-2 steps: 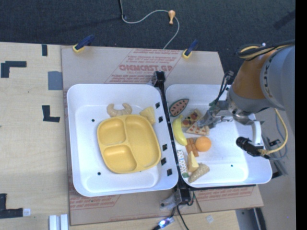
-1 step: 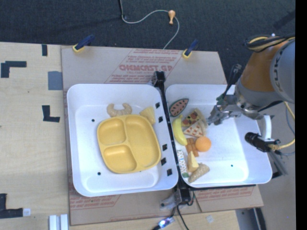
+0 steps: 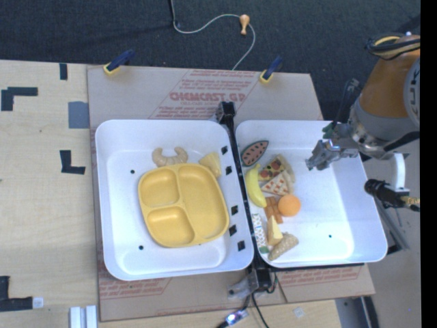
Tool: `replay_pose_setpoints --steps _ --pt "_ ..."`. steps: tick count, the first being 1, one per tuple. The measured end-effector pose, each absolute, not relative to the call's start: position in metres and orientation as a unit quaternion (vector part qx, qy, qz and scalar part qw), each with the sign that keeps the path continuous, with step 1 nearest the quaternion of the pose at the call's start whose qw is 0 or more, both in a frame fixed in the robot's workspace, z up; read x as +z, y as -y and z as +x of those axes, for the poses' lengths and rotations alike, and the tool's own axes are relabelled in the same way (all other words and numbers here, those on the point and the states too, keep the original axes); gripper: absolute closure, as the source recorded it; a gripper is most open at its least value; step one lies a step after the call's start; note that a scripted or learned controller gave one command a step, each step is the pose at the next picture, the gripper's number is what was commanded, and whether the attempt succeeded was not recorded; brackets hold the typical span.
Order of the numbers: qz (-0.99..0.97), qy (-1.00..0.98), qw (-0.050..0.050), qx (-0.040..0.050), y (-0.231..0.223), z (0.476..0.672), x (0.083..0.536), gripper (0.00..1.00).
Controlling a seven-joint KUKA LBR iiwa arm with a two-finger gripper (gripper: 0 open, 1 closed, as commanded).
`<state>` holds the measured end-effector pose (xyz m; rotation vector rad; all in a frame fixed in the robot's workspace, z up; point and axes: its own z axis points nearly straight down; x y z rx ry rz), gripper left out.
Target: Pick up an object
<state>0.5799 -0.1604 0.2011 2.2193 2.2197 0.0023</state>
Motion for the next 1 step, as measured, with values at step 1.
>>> replay_pose_setpoints --steps 1 --pt "0.707 -0.708 0.000 0.0005 0.1599 0.5804 0.2255 1.00"
